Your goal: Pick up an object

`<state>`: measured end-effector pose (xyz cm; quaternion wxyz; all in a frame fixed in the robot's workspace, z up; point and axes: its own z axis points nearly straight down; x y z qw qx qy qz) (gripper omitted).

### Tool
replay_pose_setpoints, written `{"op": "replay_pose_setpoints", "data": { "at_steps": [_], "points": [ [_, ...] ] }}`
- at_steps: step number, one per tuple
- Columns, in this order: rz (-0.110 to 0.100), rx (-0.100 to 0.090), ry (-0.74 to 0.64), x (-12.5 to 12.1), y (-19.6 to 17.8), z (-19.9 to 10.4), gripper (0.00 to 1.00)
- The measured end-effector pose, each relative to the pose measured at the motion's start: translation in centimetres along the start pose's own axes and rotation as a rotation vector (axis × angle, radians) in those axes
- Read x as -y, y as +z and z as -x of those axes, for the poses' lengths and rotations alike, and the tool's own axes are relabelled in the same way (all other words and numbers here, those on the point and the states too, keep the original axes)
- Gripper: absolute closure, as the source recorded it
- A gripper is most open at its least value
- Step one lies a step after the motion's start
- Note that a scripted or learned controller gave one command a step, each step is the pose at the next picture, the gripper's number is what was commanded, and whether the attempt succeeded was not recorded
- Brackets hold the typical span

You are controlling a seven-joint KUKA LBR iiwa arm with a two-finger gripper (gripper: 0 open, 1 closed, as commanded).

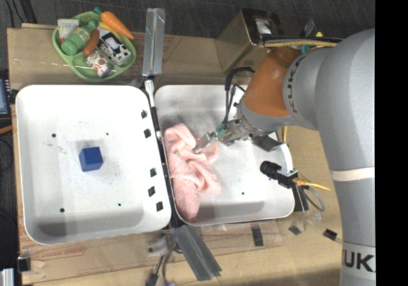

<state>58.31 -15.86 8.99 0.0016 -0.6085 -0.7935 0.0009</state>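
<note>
Cloth (190, 170) in the right bin (268, 205) is the likely pick: soft, limp, light, no fixed shape. It should bunch under a pinch and drape when lifted, so no risk of breakage, but a shallow grab may only catch a fold and slip off. Best hold, I'd judge, is a raised ridge of fabric, e.g. the humped upper part near the gripper, pinching down over a thick fold rather than a flat thin edge. Part of it lies against the bin's left wall, so a grab there looks awkward.

Looks: pale pink, fuzzy or fleecy, crumpled into a long heap running top to bottom along the left side of the right bin, w/ several rolled folds and a wider lump at the lower end.

Gripper (205, 144) sits at the cloth's upper right edge, touching or just over the fabric; arm reaches in from the right across the bin. Finger tips blend w/ the fabric at this res, so can't tell how wide they stand or whether any cloth is caught between them. Nothing visibly lifted: cloth lies flat on the bin floor.

Other candidate: blue cube (91, 158) in the left bin (38, 103), alone, well apart from the gripper; stiff, small, easy to square up on but far off. Green bowl (71, 67) of toy food sits outside the bins, upper left.
</note>
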Motion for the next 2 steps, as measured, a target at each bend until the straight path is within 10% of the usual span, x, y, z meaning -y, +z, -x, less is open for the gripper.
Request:
{"op": "replay_pose_setpoints", "data": {
  "at_steps": [1,2],
  "points": [
    [-0.001,-0.001,-0.002,-0.07,-0.76,0.02,1.00],
    [-0.001,-0.001,-0.002,-0.07,-0.77,0.03,0.00]
  ]
}}
